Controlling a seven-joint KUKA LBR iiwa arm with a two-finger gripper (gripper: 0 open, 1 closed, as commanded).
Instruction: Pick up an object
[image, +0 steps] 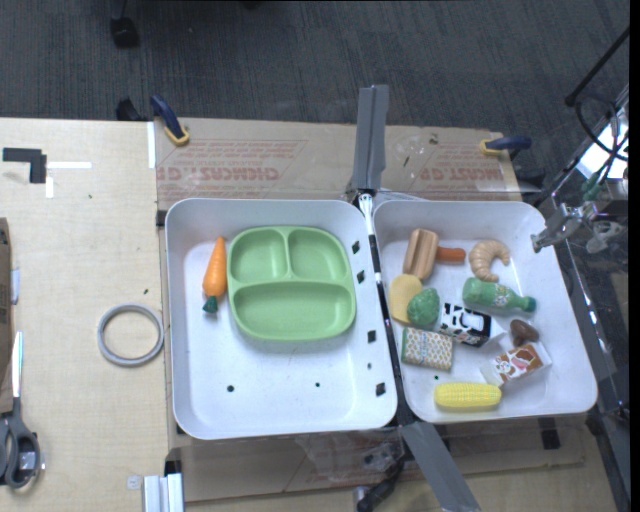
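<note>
STEP: pre-grasp, nothing picked | GRIPPER (548, 238): at right bin's (560, 405) far right corner; I can't tell its state | TARGET: I'd take the corn cob (468, 397), lying at the near edge | NEXT: travel over, descend, close.

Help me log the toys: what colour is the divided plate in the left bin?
Light green; the divided plate shows clearly in the camera view.

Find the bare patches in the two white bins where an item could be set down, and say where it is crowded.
Left bin: a wide bare strip along the near wall, below the green divided plate, with the carrot beside the plate's left edge. Right bin: crowded through its middle, from the croissant down to the corn cob; little bare floor remains, mainly the far corners.
</note>
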